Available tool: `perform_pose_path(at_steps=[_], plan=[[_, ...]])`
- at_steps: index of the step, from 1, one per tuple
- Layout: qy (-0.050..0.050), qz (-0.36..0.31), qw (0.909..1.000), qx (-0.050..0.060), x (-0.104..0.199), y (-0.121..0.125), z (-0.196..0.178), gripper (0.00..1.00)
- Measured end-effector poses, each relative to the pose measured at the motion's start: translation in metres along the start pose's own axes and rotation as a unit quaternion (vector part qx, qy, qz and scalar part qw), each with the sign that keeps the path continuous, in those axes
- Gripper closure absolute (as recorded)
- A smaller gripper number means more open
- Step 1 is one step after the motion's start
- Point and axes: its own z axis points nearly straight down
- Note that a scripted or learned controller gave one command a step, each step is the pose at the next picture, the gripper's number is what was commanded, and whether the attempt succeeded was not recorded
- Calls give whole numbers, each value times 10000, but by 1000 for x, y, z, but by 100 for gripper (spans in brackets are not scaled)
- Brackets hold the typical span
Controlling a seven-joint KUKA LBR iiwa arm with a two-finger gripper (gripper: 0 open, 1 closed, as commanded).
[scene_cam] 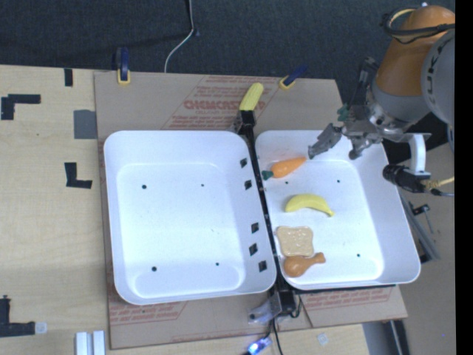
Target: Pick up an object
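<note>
The grey arm with the orange band reaches in over the far right corner of the right white bin; its two-finger gripper hangs there with its two dark fingers spread wide and nothing between them; the nearest thing to it is the little orange toy carrot with a green top, which lies near the far left corner of this bin, just to the left of the gripper and a bit toward the front; the carrot's long side runs left to right with a small tilt, green end by the middle wall; the yellow toy banana lies in the middle of the bin; the tan toy bread slice and the orange toy chicken leg touch near the front left corner; I think the gripper must go left and down to the carrot, with its fingers across the carrot's thin side
</note>
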Motion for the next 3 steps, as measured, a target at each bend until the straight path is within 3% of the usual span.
perform_pose_path(at_steps=[1,2,3], plan=[[24,16,10000,88,13,-94,106,0],[-21,-2,10000,-73,1,-59,-38,0],[9,-2,10000,42,24,-60,53,0]])
